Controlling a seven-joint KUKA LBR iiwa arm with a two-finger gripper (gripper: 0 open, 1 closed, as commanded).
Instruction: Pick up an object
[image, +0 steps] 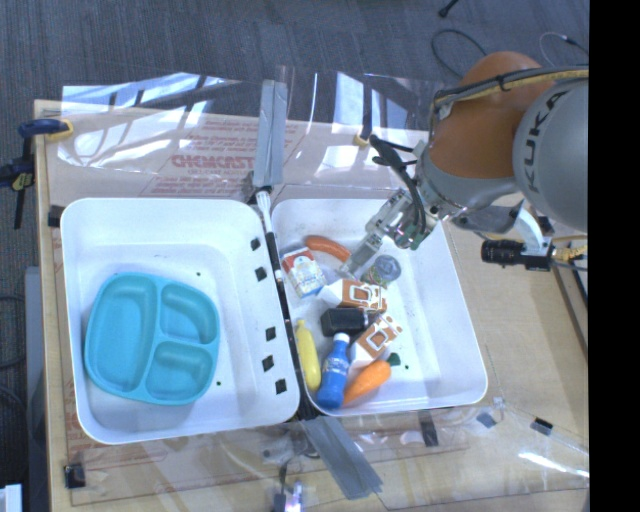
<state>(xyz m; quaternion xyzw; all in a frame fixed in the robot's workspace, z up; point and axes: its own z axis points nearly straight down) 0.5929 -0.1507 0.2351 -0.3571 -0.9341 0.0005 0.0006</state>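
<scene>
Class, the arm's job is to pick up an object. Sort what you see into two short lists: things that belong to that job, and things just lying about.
Belong to the job:
gripper
right bin
orange sausage
banana
blue bottle
carrot
black block

Just lying about:
left bin
blue divided plate
blue clamp

Left bin (80, 225): the blue divided tray (152, 338) fills its near-left part; bare floor along the far edge and right wall.
Right bin (455, 330): toys crowd the left wall and near-left corner — banana (307, 355), blue bottle (335, 370), carrot (367, 380), black block (343, 320).
Right bin, right side: bare floor along the right wall.
Far-right corner: the arm (490, 130) hangs over it.
</scene>
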